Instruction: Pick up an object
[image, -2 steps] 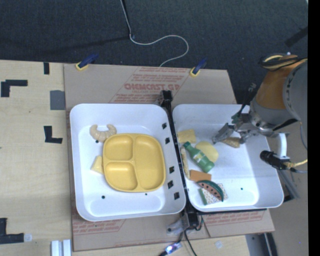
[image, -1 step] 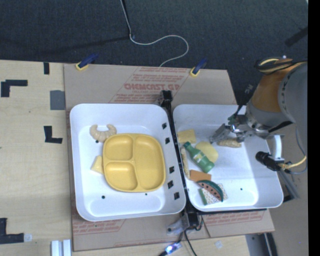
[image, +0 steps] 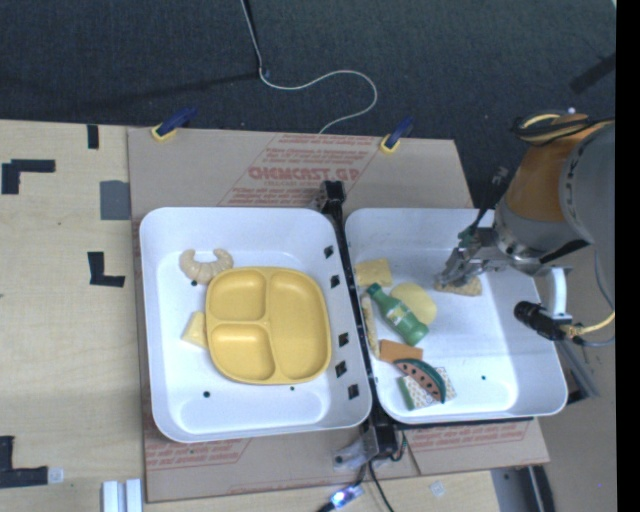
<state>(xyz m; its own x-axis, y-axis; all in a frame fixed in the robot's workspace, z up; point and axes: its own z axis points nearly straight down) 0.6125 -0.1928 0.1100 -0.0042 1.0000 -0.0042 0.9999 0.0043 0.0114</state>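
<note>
Yellow divided plate (image: 268, 325) x1, green bottle (image: 396, 313) x1 (separate bins).

You can make out red print on the cardboard sheet (image: 300, 165) under the 2 bins, running along its far edge. The largest line looks like "CHEMGEAR" or a similar word, but you cannot read it with certainty. The smaller red lines around it are too blurred to read.
</note>
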